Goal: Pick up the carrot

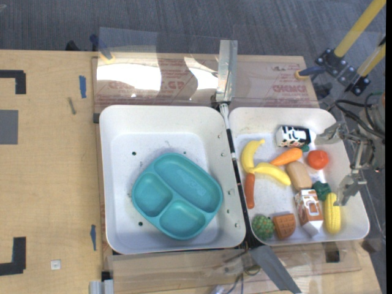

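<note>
Wooden bench [49,164] carrying two white bins side by side: left bin [116,127] with a teal divided plate [177,195], right bin [272,199] crowded with toy food. Carrot [288,157] lying tilted toward the right bin's back edge, tip against a banana [264,164], just beside a tomato [317,159], just in front of a black-and-white carton [293,136]. Best taken from straight above, closing across the thick middle, keeping clear of tomato and bread roll [299,176]. Gripper [350,185] hanging over the right bin's right edge, pointing down, apart from the carrot; grip state impossible to tell.
</note>
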{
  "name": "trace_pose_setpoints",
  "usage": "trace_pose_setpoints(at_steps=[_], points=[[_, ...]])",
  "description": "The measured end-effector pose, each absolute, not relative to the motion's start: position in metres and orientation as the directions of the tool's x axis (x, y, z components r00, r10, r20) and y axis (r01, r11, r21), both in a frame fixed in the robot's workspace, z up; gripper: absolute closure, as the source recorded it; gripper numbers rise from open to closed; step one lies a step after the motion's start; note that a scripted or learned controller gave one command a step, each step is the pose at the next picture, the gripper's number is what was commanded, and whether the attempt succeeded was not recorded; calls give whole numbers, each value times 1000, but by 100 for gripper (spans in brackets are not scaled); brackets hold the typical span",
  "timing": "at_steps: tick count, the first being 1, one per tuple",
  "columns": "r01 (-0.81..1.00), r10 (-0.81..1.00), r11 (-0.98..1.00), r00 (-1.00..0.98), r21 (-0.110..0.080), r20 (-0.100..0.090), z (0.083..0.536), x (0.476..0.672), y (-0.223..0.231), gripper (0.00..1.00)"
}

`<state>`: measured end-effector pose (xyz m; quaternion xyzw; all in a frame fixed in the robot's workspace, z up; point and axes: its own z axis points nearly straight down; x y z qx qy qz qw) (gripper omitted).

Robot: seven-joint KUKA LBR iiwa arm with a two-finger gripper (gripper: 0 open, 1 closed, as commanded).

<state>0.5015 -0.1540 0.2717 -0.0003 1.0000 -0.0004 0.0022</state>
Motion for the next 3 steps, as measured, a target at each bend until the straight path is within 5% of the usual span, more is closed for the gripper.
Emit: trace_pose_setpoints(at_steps=[1,2,3], points=[[259,259,966,-966,2,11,92,541,-128,0],[371,371,928,-928,2,-6,85,570,-100,0],[370,370,929,-929,3,-12,98,572,-100,100]])
